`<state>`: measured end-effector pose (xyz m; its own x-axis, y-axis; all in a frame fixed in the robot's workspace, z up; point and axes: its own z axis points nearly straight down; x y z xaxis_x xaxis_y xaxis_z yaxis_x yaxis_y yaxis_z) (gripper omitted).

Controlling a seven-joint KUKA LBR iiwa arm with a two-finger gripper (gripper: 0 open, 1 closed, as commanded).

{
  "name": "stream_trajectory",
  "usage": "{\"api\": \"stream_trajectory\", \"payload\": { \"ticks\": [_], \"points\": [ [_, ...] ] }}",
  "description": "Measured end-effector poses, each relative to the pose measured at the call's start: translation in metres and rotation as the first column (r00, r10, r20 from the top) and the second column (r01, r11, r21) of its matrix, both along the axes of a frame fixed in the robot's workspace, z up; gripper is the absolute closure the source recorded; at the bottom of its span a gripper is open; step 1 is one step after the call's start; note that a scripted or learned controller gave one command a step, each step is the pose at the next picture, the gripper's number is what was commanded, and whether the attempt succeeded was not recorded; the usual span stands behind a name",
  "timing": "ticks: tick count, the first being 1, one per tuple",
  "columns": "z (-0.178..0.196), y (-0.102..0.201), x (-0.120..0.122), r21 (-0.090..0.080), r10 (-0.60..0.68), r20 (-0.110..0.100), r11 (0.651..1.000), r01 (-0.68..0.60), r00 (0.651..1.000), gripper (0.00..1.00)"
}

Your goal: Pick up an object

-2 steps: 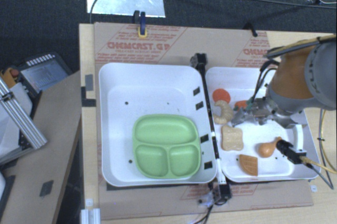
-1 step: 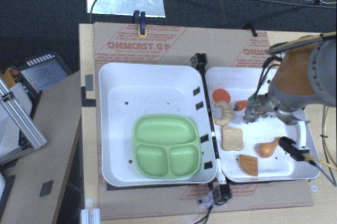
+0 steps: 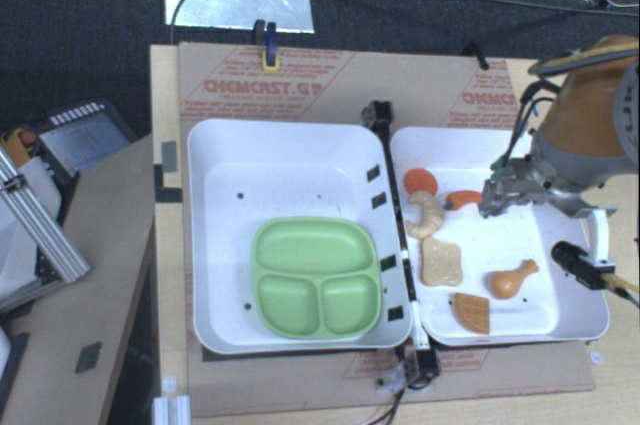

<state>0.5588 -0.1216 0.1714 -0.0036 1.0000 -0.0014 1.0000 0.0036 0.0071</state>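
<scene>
Two white bins sit side by side on the cardboard-covered surface (image 3: 300, 85), and all the action is in the right bin (image 3: 572, 311). The grey arm (image 3: 592, 128) with its orange band reaches in from the right, and the end effector (image 3: 497, 198) is down low over the far half of that bin. From where I stand I can't tell whether it is released or clenched; the tip is too dark and small to read.

Right up against it, on the side toward the other bin, lies a slim red-orange piece (image 3: 463, 201) with a green end. The near end looks to be touching the end effector, though I can't say it is grasped.

Just beyond that, further toward the divider, there's a round red-orange ball (image 3: 421, 181), and a pale curved piece (image 3: 427, 214) touching it on the front side. Nearer the front rim than the end effector are a tan slice of toast (image 3: 441, 262), a brown drumstick (image 3: 512, 279) almost straight in front of it, and an orange wedge (image 3: 473, 313) closest to the rim.

Well away, across the divider, the left bin (image 3: 215, 158) carries a green divided plate (image 3: 315, 275).
</scene>
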Motion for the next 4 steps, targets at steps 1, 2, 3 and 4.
{"api": "stream_trajectory", "payload": {
  "ticks": [1,2,3,4],
  "points": [
    [0.049,0.001,-0.007,0.000,0.000,0.000,1.000,0.000,1.000,1.00],
    [0.112,0.003,0.000,0.000,0.001,0.002,1.000,-0.001,1.000,1.00],
    [0.095,0.052,0.003,0.002,0.005,-0.005,1.000,-0.005,1.000,1.00],
    [0.082,0.109,0.007,0.003,0.006,-0.006,1.000,-0.006,1.000,1.00]
  ]
}}
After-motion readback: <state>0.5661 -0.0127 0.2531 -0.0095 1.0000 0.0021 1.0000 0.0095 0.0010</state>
